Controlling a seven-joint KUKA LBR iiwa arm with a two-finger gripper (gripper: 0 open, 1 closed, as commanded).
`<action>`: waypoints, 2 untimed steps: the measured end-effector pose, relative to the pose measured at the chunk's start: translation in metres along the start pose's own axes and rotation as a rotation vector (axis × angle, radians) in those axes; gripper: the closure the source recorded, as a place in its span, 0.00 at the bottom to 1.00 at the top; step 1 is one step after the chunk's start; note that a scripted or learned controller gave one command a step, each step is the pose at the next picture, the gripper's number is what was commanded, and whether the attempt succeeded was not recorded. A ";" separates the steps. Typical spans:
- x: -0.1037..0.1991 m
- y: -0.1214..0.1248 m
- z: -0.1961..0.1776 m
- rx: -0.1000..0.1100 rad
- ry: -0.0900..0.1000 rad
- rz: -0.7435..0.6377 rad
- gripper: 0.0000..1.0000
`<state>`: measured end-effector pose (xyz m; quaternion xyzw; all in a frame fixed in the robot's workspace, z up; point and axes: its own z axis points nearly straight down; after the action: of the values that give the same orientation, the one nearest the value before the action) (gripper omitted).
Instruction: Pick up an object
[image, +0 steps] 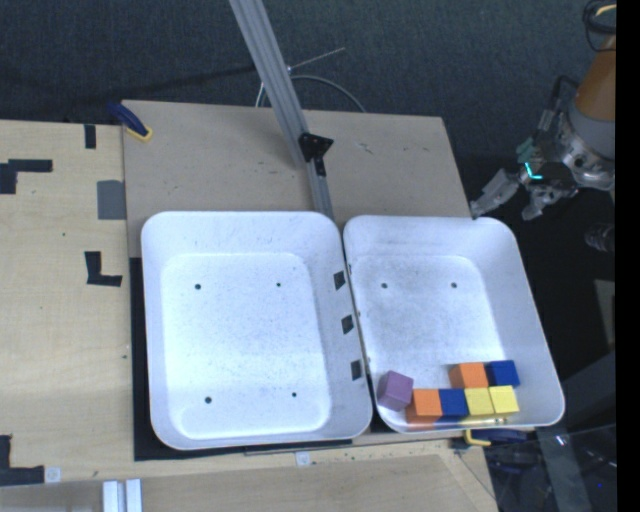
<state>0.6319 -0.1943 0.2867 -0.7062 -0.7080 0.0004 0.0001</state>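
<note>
My two-finger gripper (512, 196) hangs off the upper right corner of the right-hand shallow white bin (520, 290), outside its rim and over the dark floor, with my grey wrist and its orange band (600, 90) above it. From this slanted view I cannot tell how the gripper is set, and nothing shows in it. I judge this a parked or approach position, clear of both bins so the camera sees their contents.

All the candidates sit well away from me, crowded into the near corner of that same bin: a purple block (397, 388) a little apart on the left, then touching rows of an orange cube (427, 402), a blue cube (453, 402), two yellow cubes (491, 401), another orange cube (467, 376) and a second blue cube (503, 373). The pack lies against the bin wall, so I think the purple block is the easiest pick.
</note>
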 end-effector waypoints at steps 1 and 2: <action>0.008 0.027 0.094 0.008 0.001 0.000 0.00; 0.021 0.031 0.136 0.005 -0.001 0.001 0.00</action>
<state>0.6624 -0.1731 0.1507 -0.7065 -0.7077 0.0023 0.0017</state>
